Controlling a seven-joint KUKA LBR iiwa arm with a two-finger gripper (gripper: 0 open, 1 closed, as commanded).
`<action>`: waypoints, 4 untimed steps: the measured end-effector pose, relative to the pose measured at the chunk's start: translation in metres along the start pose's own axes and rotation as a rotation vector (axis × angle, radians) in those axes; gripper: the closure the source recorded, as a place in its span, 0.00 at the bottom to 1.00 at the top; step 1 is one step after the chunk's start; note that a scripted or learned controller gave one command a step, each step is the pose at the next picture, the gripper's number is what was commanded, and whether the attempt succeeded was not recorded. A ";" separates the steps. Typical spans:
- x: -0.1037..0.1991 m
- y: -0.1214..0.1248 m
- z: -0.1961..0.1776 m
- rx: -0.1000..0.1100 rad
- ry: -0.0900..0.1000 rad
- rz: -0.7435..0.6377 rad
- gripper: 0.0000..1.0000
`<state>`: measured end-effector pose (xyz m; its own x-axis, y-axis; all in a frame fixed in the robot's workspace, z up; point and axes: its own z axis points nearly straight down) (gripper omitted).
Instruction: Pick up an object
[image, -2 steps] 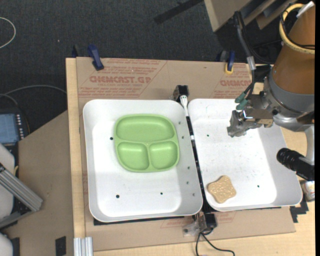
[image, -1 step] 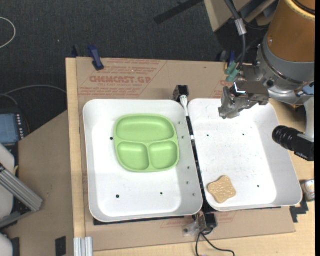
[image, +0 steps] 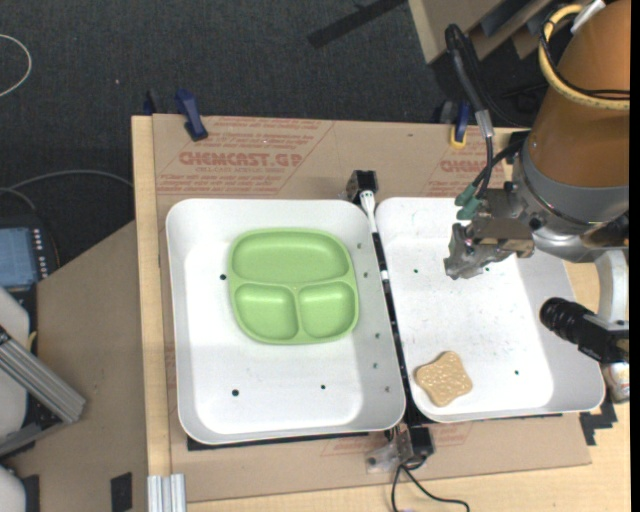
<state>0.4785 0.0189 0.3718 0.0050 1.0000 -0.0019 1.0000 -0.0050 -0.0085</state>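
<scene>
A tan, cracker-like flat piece (image: 443, 378) lies near the front edge of the right white bin (image: 520, 330). My gripper (image: 466, 260) hangs over the back left part of that bin, well behind the tan piece and apart from it. Nothing shows under or in the gripper. A green three-compartment tray (image: 293, 284) rests in the middle of the left white bin (image: 200, 330).
The two bins sit side by side on a cardboard sheet (image: 250, 150), with a black divider strip (image: 380, 270) between them. A black cylinder (image: 580, 328) juts in over the right bin's right edge. Blue and yellow clamps hold the cardboard at the back.
</scene>
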 end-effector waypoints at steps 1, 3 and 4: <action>0.039 0.001 -0.033 -0.014 0.003 -0.009 1.00; 0.043 0.000 -0.004 0.000 0.001 -0.005 1.00; 0.071 0.000 -0.066 -0.016 0.004 -0.009 1.00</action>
